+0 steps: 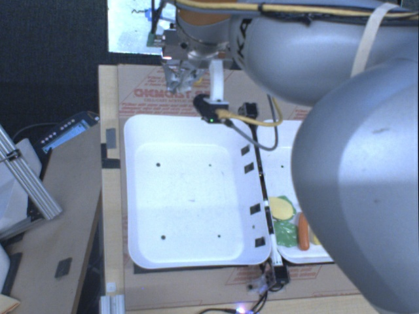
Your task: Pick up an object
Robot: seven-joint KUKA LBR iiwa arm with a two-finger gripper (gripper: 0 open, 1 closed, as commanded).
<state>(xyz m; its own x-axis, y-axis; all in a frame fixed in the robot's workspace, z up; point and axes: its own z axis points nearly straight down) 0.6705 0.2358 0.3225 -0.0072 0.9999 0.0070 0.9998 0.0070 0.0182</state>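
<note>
Your pickable objects sit in the right bin [288, 154], front corner near the divider: a yellow round piece [281, 208], a green leafy piece [285, 233] just in front of it and touching it, and an orange carrot-like piece [304, 232] beside the green one on its right. The arm's big grey link [366, 195] covers most of that bin, so you can't tell what else lies in it.

The left bin [186, 191] is next to it, separated by a rail with black clips [252, 169]; all you see inside it is a few small dark dots on the floor.

Your end effector [181, 80] is well apart from the objects, up past the far edge of the left bin, over the brown cardboard [144, 93] with red print. The metallic fingers point down. Nothing is visible between them; how far open they are you cannot tell from this angle. A white block and a black part with a yellow cable [245, 118] hang just right of it.

Left of the worktop [52, 254]: an aluminium profile [29, 185] and a blue-black device [65, 131].
</note>
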